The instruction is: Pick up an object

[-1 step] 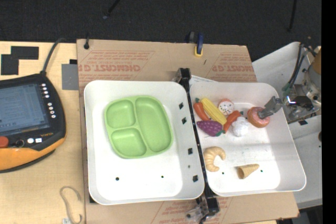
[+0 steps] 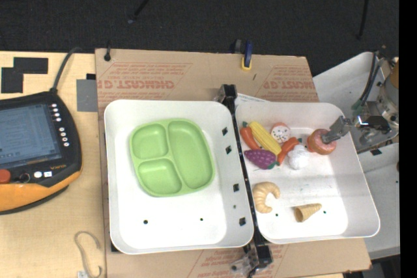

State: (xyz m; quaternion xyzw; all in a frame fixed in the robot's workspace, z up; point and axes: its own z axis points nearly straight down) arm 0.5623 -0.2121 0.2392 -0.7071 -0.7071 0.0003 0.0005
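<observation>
One fixed camera looked down at a slant from above the bench (set well back), taking in both white bins and surrounding cardboard.

Green divided plate sat in the bin farther from the jaws, well apart from them. Teach pendant lay beyond that, off the cardboard.
</observation>
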